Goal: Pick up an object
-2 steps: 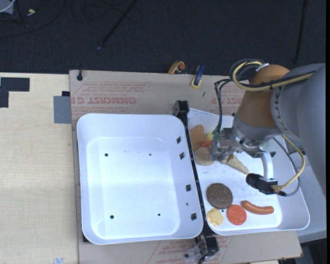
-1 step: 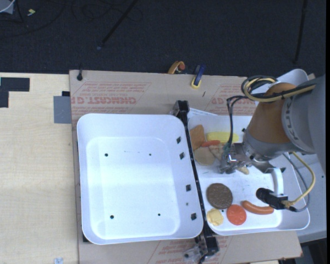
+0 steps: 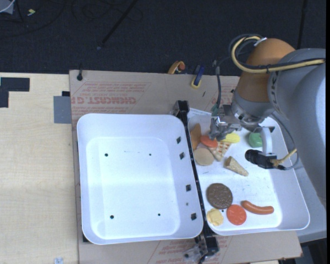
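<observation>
White right bin (image 3: 297, 213), toy foods, jaws (image 3: 219, 130) above

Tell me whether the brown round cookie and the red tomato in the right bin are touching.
Apart. The camera view shows a strip of white bin floor between the brown round cookie and the red tomato, which lies below and to its right.

Wooden bench (image 3: 27, 164) under two white bins (image 3: 129, 131)

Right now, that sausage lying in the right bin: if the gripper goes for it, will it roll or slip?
The sausage looks rounded and glossy, so it may roll sideways and slip from the fingers. It looks like a small plastic toy, so probably light and stiff. It lies apart from the red disc, leaving room to approach.
</observation>
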Controlling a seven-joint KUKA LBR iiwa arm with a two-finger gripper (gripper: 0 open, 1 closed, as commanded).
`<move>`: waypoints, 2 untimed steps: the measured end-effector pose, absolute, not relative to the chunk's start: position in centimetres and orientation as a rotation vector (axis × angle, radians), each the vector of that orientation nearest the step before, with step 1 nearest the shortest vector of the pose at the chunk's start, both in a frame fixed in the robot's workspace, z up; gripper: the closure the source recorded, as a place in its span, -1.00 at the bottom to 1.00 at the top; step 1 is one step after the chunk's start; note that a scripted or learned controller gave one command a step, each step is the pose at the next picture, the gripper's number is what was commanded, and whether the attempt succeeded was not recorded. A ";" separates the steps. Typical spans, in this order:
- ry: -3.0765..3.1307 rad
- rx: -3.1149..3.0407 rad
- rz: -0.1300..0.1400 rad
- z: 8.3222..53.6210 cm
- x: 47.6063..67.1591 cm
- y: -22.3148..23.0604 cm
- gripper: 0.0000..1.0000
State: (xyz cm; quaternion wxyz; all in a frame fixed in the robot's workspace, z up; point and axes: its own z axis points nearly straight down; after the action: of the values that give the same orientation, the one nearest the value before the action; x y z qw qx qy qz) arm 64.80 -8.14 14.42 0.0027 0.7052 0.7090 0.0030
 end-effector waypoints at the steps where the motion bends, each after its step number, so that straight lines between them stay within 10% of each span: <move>1: 2.222 2.218 0.004 20.1 64.5 -8.2 1.00; 2: 2.233 2.209 0.010 26.9 62.9 1.8 1.00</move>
State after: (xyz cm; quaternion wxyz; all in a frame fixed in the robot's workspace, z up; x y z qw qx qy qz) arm 62.86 1.83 26.87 0.0002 0.7033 0.7109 0.0032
